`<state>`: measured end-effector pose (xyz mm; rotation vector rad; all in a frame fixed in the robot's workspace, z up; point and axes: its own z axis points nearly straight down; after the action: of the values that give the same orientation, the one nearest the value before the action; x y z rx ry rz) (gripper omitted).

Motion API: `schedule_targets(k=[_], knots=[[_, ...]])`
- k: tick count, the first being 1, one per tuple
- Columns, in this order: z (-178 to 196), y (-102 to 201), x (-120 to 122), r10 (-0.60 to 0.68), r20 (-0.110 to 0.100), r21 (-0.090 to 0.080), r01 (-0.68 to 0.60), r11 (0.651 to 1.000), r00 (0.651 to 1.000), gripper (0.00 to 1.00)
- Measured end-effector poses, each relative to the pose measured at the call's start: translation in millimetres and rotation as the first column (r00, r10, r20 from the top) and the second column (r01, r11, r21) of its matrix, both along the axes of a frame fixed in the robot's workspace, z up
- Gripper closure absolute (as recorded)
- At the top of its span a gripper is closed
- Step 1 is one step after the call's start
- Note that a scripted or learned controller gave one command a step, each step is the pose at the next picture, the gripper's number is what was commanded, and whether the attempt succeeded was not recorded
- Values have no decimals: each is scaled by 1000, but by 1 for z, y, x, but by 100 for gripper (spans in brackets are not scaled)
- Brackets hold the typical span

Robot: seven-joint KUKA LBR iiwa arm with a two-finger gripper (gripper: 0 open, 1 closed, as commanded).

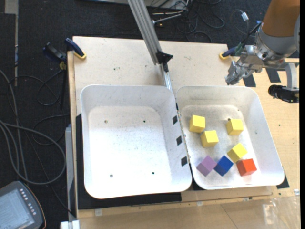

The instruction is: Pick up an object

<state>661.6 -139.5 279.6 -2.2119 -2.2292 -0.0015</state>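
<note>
We saw nothing lifted yet: our pincer hung beyond the right bin, its grip state unclear, every block, like the red block, awaiting pickup.

Arm cut off at top edge, pincer blurred (finger spacing unreadable)

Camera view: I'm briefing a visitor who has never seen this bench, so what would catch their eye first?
Probably the bright blocks in the right bin: four yellow, plus a purple block, blue block and red block along its near edge. Then the gripper, above that bin's far right corner.
</note>
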Motion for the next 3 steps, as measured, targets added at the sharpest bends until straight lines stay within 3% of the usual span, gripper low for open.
schedule_targets(k=[2, 3], knots=[[0, 104, -24, 0, -1, 0, 0, 1000, 1000, 100], [0, 155, -48, 0, -2, 0, 0, 1000, 1000, 100]])
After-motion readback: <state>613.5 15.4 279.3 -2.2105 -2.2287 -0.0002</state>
